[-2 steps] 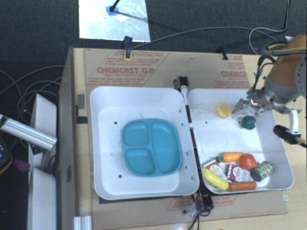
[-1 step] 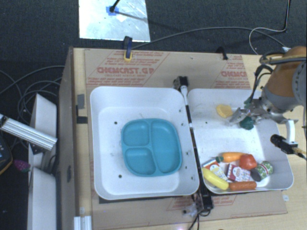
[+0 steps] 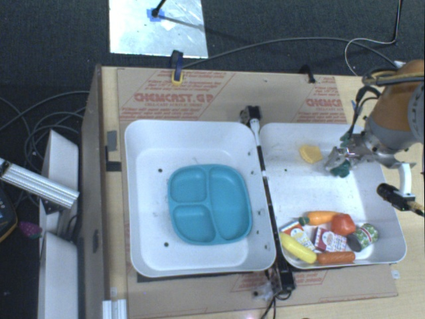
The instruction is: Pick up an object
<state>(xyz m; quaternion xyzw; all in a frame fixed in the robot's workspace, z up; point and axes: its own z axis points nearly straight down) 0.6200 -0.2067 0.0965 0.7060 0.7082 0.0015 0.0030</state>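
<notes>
In the right bin [image 3: 312,191] a small yellow object [image 3: 310,154] lies near the far wall. A heap of toy food rests in the near right corner: a yellow banana [image 3: 296,246], an orange carrot [image 3: 321,216], a red tomato [image 3: 342,224], a red-and-white packet [image 3: 325,238] and a green piece [image 3: 367,233]. My gripper [image 3: 339,164] hangs low over the right bin's far right part, just right of the yellow object, with a teal tip showing. The arm with its orange band [image 3: 397,105] reaches in from the right.
The left bin [image 3: 153,244] bears a blue divided plate [image 3: 210,202]. A black clamp bar [image 3: 262,171] runs between the bins. Cables cross the bench behind the bins, and a metal sheet [image 3: 158,18] lies on the floor beyond.
</notes>
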